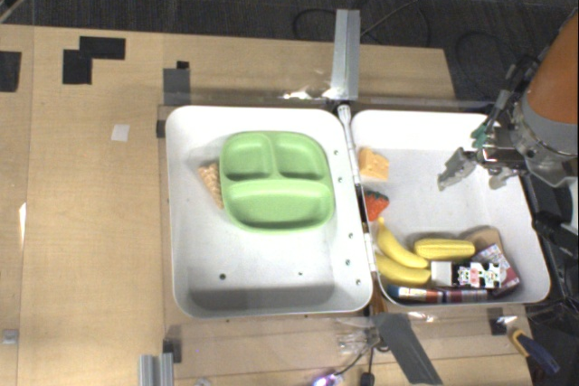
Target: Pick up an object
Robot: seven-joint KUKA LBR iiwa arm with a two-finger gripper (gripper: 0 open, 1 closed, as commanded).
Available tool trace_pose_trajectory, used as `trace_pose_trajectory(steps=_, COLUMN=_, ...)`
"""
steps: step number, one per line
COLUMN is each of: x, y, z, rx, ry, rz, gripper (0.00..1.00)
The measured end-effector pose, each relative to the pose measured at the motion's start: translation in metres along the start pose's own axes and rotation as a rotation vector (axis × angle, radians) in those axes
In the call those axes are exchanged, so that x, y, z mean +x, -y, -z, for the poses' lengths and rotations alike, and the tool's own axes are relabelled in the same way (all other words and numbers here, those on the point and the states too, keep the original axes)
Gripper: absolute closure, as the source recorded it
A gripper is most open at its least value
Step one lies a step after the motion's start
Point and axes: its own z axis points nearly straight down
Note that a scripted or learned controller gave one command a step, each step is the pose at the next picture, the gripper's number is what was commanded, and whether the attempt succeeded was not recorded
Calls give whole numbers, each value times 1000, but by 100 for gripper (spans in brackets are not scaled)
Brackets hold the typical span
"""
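Observation:
My gripper [475,175] hangs over the far right part of the right bin [425,181], above bare white floor. Its two fingers stand apart with nothing between them, so it is open. Below it, along the bin's near edge, lie two yellow bananas [396,257], a yellow oblong piece [443,247], a patterned card box [486,271] and a dark marker [425,292]. By the bin's left wall sit an orange food item [373,164] and a red strawberry-like item [375,205].
The left bin [262,285] holds a green divided plate [273,179] with a tan cracker-like piece [211,183] at its left side. A metal post [346,54] rises behind the divider between the bins. Cables lie on the dark floor beyond.

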Motion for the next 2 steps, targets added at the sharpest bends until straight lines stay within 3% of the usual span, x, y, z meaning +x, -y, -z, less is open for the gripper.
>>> trace_pose_trajectory(steps=1, x=2, y=-6, z=-168, rx=-8, ry=0, rz=-176, gripper=0)
trace_pose_trajectory(steps=2, x=-42, y=38, z=-136, rx=-3, ry=0, rz=-126, gripper=0)
